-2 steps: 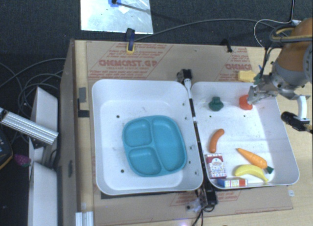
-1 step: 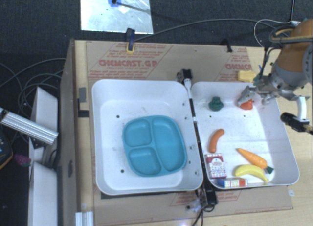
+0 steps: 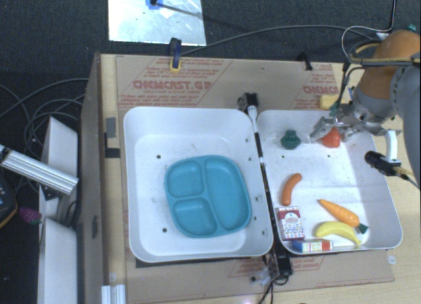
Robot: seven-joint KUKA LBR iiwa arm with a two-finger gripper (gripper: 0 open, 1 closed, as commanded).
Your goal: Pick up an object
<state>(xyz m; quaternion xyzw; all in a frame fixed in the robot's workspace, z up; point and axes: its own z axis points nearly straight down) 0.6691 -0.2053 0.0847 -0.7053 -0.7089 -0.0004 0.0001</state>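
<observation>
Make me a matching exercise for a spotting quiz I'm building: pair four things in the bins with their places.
Things:
1. blue tray
2. banana
3. green object
4. hot dog

Places:
A. right bin, far end by the divider
B. left bin
C. right bin, near corner, beside the carrot
D. right bin, middle, just above the small carton

Pairs: 1-B, 2-C, 3-A, 4-D

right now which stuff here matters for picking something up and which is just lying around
In play:
- tool, low over the right bin's far end
- red object right under it
- green object beside that

Lying about:
- sausage
- carrot
- banana
- small red box
- blue divided plate in the left bin
</observation>
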